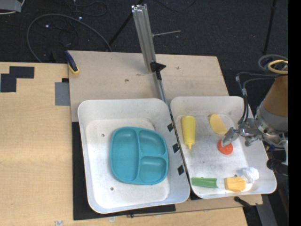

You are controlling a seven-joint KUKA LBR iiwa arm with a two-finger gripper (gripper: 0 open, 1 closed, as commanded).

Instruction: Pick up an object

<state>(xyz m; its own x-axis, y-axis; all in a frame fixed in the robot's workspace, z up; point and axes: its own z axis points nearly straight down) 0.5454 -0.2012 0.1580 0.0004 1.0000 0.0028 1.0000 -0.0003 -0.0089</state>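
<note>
While my claw (230, 138) hangs low in the right bin (207, 103), I cannot tell how it is set. A small red-orange piece (225, 148) lies just under it. A yellow bottle (188, 130) lies to its left, a green block (204, 182) and yellow block (235, 184) nearer the front. A teal divided plate (139, 155) fills the left bin (94, 126).

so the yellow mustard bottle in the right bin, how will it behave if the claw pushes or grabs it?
The yellow mustard bottle lies on its side, and its rounded body would probably roll if nudged sideways. It looks like smooth plastic, so it may slip in a grip. It tapers to a narrow tip, so a grasp across the wider body seems safer.
</note>
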